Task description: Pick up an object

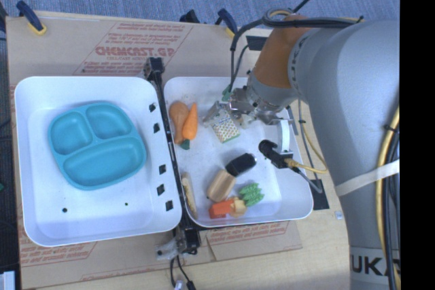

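Checkered block, a small square piece with a green-and-white pattern, lies tilted in the upper centre of the right bin, directly at the gripper. Whether the pincer is apart, together, or clamped on anything cannot be told from the camera view; the wrist and cabling hide it.

Handling judgement: the block looks light and rigid, probably toy-grade plastic or wood, with flat faces that may be somewhat slick. Grip it across two opposite flat sides, not the corners, to prevent it from twisting out.

Nearby items in the right bin:
- Carrot-like orange pieces to the left of the block, close but apart from it.
- Black object below it, near centre frame.
- Tan cylinder and a red-and-green toy vegetable toward the lower edge.

In the left bin, a blue divided plate lies well apart from the work area.
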